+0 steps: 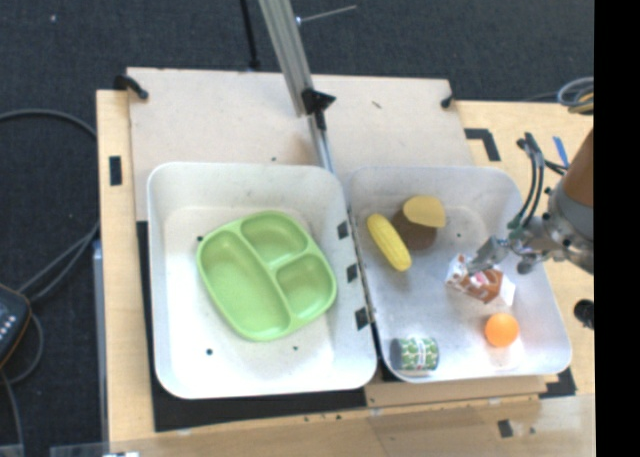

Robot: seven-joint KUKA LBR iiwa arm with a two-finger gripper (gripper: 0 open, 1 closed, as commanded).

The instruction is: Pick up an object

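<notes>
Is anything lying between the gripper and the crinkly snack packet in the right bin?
Nothing visible does. The gripper sits directly over the snack packet at its upper edge. The orange ball lies nearer the camera and the corn cob off to the left, both apart.

Light is bright and even, seemingly from overhead, so the two white bins (250, 185) look pale and nearly washed out and the green plate (266, 275) throws only a thin, soft shadow at its lower edge. The dark floor (60, 25) around the wooden bench (380, 110) stays deep and grainy, with little detail beyond a few cables. The whole picture is slightly soft and low in resolution, so small things such as the wrapped packet (480, 281) beside the gripper (500, 250) are blurred beyond reading.
</notes>
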